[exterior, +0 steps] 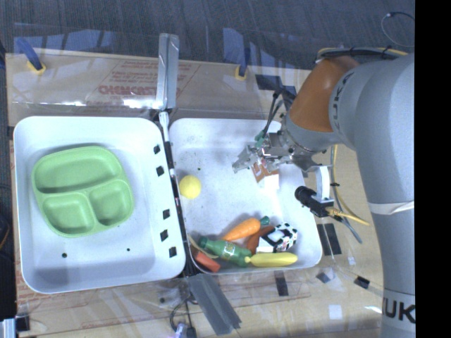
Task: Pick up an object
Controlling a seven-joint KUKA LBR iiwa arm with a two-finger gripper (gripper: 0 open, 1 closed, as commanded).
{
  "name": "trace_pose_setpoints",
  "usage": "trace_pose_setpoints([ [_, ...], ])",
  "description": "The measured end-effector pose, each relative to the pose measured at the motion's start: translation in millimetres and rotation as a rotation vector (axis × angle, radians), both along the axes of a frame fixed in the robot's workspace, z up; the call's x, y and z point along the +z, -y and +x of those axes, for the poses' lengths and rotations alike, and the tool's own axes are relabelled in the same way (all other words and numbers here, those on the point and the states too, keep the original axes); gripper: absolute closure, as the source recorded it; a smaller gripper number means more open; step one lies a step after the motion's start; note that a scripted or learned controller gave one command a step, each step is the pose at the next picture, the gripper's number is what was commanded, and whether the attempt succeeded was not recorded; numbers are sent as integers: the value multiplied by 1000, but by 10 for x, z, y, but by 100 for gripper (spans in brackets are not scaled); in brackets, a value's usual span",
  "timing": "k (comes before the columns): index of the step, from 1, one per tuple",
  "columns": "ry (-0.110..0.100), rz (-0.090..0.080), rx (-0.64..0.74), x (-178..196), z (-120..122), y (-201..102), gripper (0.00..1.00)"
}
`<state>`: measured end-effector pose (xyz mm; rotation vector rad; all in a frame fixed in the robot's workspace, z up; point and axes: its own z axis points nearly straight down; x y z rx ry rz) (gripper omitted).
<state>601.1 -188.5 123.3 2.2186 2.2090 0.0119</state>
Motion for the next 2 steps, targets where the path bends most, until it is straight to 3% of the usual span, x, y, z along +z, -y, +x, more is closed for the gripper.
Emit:
trace_pose_setpoints([
  [1, 0, -3, 3, 112, 6, 7, 100],
  [2, 0, -3, 3, 112, 6, 7, 0],
])
